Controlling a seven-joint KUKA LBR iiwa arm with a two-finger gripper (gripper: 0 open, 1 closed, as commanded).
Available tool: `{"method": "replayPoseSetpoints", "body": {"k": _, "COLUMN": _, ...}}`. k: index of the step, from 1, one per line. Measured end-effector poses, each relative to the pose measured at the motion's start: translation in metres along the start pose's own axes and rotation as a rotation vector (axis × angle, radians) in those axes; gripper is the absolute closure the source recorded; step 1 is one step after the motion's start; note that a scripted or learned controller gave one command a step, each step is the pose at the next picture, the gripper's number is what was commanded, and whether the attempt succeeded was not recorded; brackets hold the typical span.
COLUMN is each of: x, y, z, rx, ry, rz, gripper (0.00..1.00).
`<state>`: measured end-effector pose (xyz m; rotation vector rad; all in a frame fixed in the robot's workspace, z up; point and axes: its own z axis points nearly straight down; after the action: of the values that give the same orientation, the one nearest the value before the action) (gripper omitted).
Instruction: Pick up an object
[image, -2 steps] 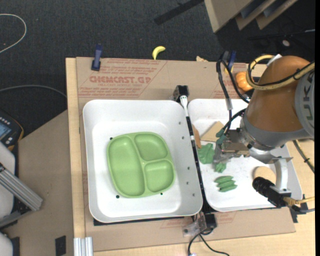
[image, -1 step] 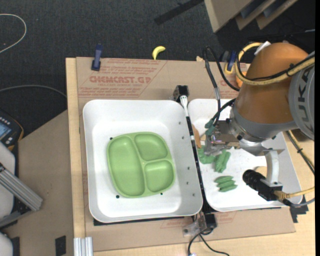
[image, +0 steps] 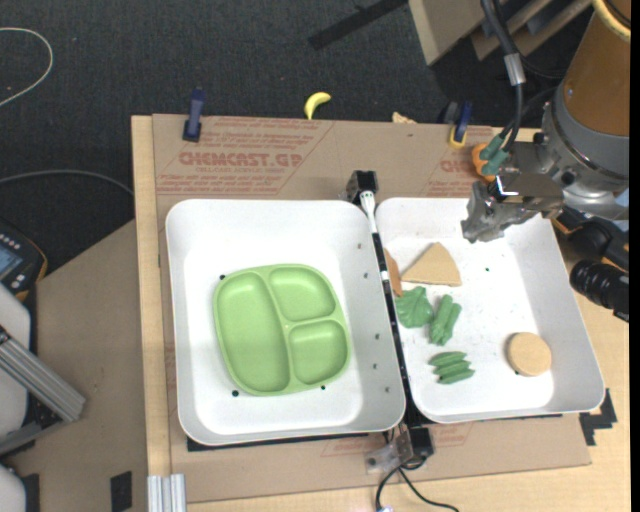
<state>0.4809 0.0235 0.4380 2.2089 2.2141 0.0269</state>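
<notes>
While the left bin (image: 190, 300) holds a green tray (image: 282, 327), the right bin (image: 570, 340) holds toy foods beneath the gripper (image: 484, 228), grip state unclear.

1. Tan wedge (image: 434, 267): flat, upper middle of the right bin.
2. Three green pieces: one (image: 411, 306) just below the wedge, one (image: 445, 320) beside it, one (image: 452, 366) lower.
3. Tan disc (image: 527, 354): flat, lower right.

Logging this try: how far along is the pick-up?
Nothing looks picked yet. The hand hovers over the right bin, above the tan wedge. The wedge, the green pieces and the round biscuit all lie on the bin floor. Descent, grasp and lift remain.
</notes>
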Motion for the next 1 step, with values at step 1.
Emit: {"method": "replayPoseSetpoints", "body": {"k": 1, "x": -0.0855, "y": -0.009, "z": 0.2406, "rx": 0.034, "ry": -0.001, "rz": 0.01, "gripper": 1.0}}
